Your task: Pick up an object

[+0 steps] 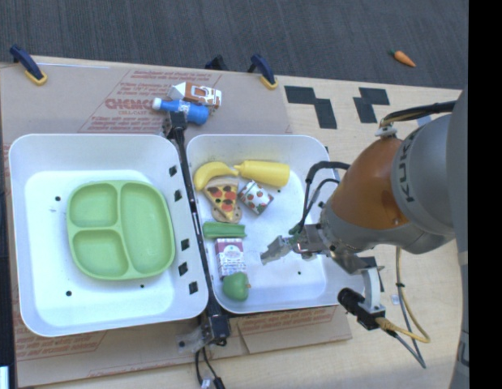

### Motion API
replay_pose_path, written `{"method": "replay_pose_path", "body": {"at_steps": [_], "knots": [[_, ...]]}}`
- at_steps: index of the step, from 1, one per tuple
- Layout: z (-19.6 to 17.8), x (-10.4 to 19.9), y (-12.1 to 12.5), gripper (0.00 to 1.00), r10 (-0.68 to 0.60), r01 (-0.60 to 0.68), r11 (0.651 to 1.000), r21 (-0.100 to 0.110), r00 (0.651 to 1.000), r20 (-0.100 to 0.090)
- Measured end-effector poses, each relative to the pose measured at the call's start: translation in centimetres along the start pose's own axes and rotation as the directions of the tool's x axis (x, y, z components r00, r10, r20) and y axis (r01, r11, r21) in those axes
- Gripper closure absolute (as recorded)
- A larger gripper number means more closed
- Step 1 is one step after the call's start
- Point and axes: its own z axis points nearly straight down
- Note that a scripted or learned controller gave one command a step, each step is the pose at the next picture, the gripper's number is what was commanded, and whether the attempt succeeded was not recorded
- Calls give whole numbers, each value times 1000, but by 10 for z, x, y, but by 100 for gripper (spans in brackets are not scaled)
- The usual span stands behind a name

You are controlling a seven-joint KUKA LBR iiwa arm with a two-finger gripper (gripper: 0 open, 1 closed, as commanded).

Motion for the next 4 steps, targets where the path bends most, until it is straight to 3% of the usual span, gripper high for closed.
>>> {"method": "replay_pose_path", "body": {"at_steps": [1, 2, 3, 4], "knots": [[-11, 0, 1, 100, -8, 8, 1000, -1, 1000, 1], [14, -35, 2, 100, -2, 2, 1000, -3, 1000, 1], [13, -35, 9, 100, -2, 2, 1000, -4, 1000, 1], [14, -34, 84, 100, 1, -1, 1000, -5, 1000, 0]]}}
